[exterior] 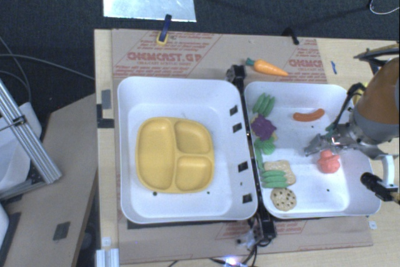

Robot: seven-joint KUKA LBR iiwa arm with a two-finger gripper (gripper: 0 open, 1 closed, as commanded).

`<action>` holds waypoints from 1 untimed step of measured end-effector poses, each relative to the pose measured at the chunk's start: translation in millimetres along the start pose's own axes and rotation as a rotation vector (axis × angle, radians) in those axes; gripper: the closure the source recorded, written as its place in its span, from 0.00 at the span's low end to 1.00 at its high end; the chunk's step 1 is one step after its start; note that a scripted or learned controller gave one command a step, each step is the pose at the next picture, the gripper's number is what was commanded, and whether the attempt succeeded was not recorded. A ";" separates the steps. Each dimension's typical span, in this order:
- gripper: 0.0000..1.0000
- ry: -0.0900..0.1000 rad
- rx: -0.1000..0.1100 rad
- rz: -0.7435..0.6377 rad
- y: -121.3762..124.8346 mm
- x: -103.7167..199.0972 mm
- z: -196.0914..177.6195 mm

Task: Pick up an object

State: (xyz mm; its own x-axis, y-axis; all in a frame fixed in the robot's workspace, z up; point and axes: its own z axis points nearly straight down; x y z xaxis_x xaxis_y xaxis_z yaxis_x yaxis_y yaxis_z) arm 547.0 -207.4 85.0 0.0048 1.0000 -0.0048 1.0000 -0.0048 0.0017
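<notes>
My gripper (319, 146) reaches into the right bin (312, 200) from the right and hovers at a red tomato-like ball (329, 162), just above its upper left side. Along the bin's left side lie green pea pods (263, 103), a purple bunch (263, 128), a green piece (266, 147), a tan cracker (277, 167), a green pod (275, 179) and a chocolate-chip cookie (284, 199). An orange-red sausage (309, 114) lies near the back wall. Nothing shows between the fingers.
The left bin (131, 197) holds a yellow divided plate (175, 154). A toy carrot (266, 67) lies on the cardboard behind the bins. Black clips run along the wall between the two bins (240, 128).
</notes>
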 end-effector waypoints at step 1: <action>1.00 0.004 -0.003 -0.007 2.7 5.0 -11.0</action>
State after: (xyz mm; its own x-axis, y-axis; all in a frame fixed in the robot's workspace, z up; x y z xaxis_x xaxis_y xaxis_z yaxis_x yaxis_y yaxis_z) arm 549.7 -202.3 95.9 -0.0024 1.0000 -0.0013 1.0000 0.0024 0.0046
